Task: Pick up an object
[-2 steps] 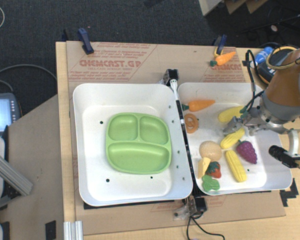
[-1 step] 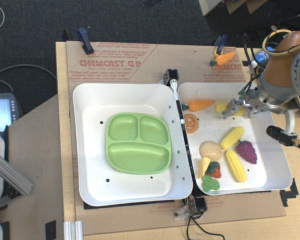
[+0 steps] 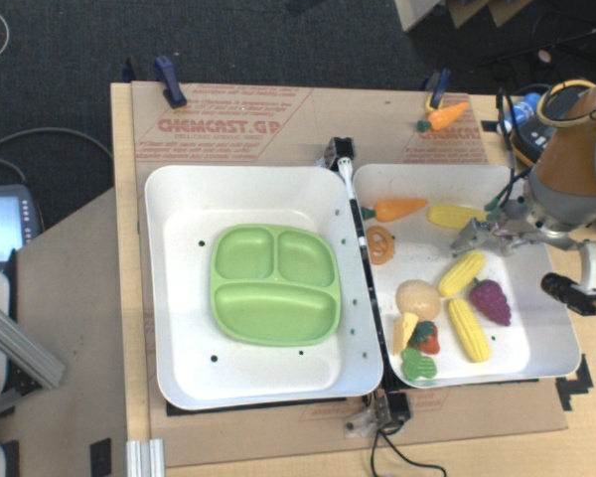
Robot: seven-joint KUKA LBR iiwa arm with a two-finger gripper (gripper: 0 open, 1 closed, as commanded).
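Note:
The right bin (image 3: pixel 546 351) holds several toy foods: an orange carrot (image 3: pixel 397 208), a yellow banana (image 3: pixel 454 215), a pretzel (image 3: pixel 379 244), two corn cobs (image 3: pixel 462 271) (image 3: pixel 469 329), purple grapes (image 3: pixel 491 301), a beige bun (image 3: pixel 417 297), a cheese wedge (image 3: pixel 405 330), a small red piece (image 3: pixel 428 340) and a green piece (image 3: pixel 418 366). My gripper (image 3: pixel 477 235) reaches in from the right, low over the bin between the banana and the upper corn cob. Nothing is seen held in it.
A green divided plate (image 3: pixel 275 284) lies in the left bin (image 3: pixel 179 227). A second small carrot (image 3: pixel 443 117) rests on the cardboard behind the right bin, near a blue clamp (image 3: pixel 437 85). Another blue clamp (image 3: pixel 169 79) stands at the back left.

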